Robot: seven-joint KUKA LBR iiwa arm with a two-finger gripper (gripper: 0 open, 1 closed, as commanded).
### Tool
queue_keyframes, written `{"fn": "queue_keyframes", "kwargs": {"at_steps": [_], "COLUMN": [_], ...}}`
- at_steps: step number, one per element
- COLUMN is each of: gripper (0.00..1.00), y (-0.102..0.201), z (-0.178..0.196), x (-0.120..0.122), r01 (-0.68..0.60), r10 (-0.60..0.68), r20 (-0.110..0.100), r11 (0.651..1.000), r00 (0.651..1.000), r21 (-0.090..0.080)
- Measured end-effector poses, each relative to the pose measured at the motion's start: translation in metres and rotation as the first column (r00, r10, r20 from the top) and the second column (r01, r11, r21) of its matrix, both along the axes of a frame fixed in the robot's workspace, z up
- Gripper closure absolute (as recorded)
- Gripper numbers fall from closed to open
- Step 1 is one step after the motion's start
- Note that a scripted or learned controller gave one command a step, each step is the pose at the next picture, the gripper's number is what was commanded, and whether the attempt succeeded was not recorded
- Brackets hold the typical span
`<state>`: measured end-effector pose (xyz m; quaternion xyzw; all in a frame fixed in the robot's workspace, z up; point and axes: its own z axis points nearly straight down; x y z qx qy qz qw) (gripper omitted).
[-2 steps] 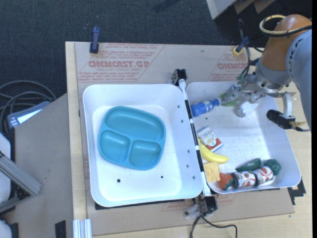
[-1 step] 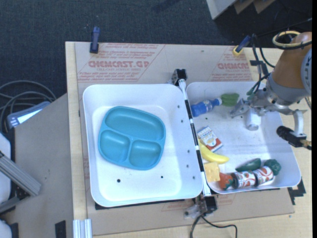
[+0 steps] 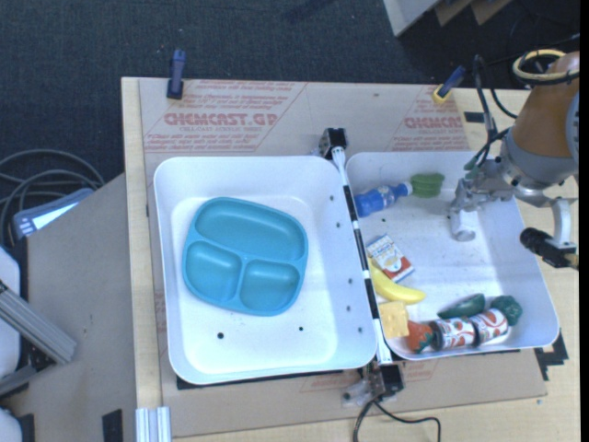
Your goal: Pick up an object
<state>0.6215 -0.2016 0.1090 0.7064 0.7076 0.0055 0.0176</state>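
Robotics lab: plywood bench point(image 3: 276, 109) with clamps point(image 3: 176, 72), loose cables point(image 3: 46, 168), dark carpet floor point(image 3: 184, 17).

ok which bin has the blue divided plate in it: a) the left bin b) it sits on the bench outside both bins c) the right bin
a: the blue divided plate lies flat in the left bin, while the banana and blue bottle lie in the right bin.
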Motion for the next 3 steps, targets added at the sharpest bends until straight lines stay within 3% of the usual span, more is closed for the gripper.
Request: {"fn": "queue_keyframes", "kwargs": {"at_steps": [1,2,3], "gripper": [1.0,1.0,0.0], "y": [0.0,0.062,0.062], "z": [0.011,0.129,0.128], "x": [0.001,-0.041,-0.042], "r01": [0.001,0.0,0.001], "r10": [-0.001,0.0,-0.001], "r20": [0.003,-0.029,-0.032], "r11": [1.0,1.0,1.0], "r00": [1.0,1.0,0.999], "r21": [-0.002,0.017,0.017]}}
